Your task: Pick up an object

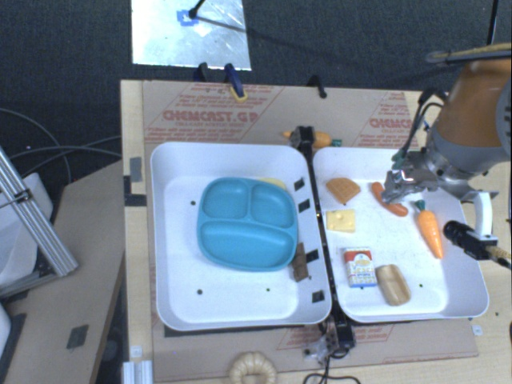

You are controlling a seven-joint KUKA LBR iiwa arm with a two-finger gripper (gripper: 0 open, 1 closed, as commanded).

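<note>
While the arm (pixel 472 118) reaches in from the right, its gripper (pixel 398 186) sits low in the right bin (pixel 464 294), right over a red sausage (pixel 390 202); can't tell open/shut or any hold. Carrot (pixel 430 232) just beside, cheese slice (pixel 341 220) w/ bread (pixel 344 189) nearby. Blue plate (pixel 246 222) fills left bin (pixel 172 238).

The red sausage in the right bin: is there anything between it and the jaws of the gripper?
Nothing visible stands between them. The gripper is low over the red sausage, right above its upper end. The orange carrot lies apart to the right, and the cheese slice lies apart to the left.
</note>
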